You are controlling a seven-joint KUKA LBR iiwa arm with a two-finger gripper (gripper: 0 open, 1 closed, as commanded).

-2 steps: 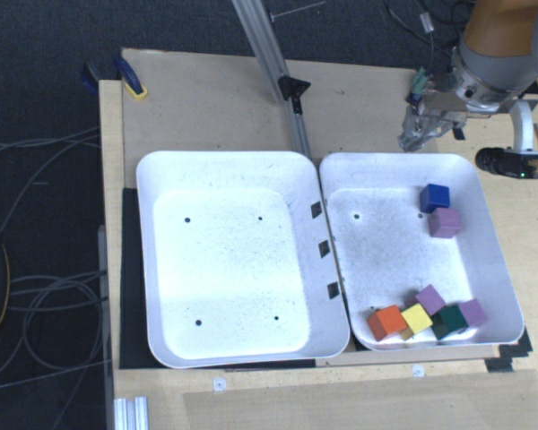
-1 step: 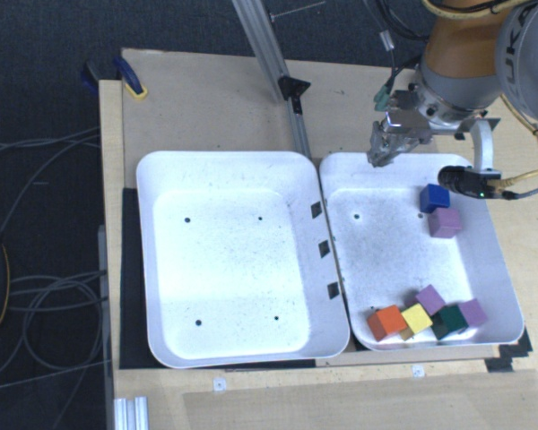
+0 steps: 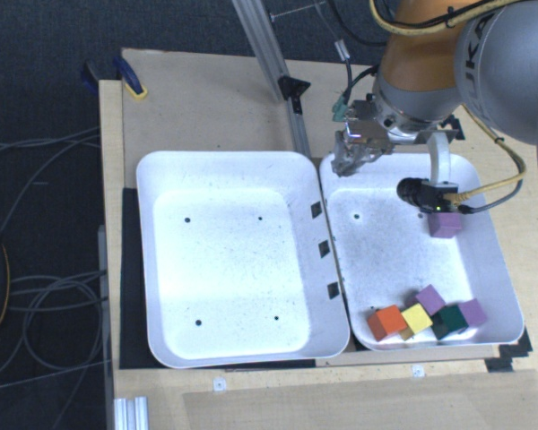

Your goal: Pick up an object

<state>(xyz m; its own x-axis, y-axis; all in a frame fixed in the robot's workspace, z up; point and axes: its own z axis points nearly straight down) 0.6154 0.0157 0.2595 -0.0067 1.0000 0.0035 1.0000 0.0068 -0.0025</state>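
End effector (image 3: 351,157) above right bin's (image 3: 493,267) far rim, finger state indiscernible; no legible writing.

Orange block (image 3: 387,321), yellow block (image 3: 416,318), two purple blocks (image 3: 429,297) (image 3: 472,312) and a dark green block (image 3: 448,321) cluster in the right bin's near corner.

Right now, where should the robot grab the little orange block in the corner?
Probably from straight above, pinching the small orange cube across its near and far faces. Its right side presses against the yellow cube, and the curved wall of the right white bin crowds its left, so those two sides leave little room.
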